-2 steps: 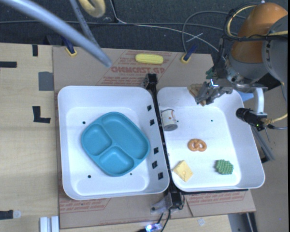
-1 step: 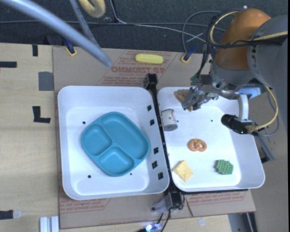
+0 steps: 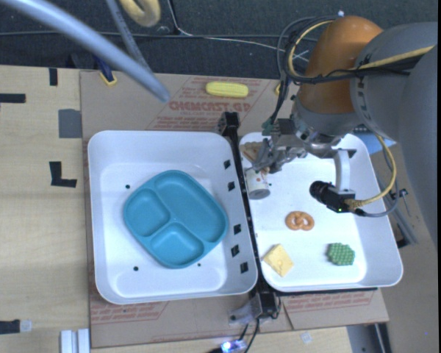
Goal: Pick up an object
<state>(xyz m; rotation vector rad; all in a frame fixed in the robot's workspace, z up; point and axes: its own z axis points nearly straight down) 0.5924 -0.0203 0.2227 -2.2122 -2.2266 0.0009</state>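
Here we are reaching into the right bin (image 3: 386,267) for something to lift.

We are hanging the gripper (image 3: 261,169) low over that bin's far left corner, beside a small grey cylinder (image 3: 258,188), fingers unreadable. Likely picks are lying loose nearer the front edge: pretzel (image 3: 300,220), yellow wedge (image 3: 278,259), green piece (image 3: 341,254). The left bin (image 3: 103,168) is holding a blue tray (image 3: 175,218).
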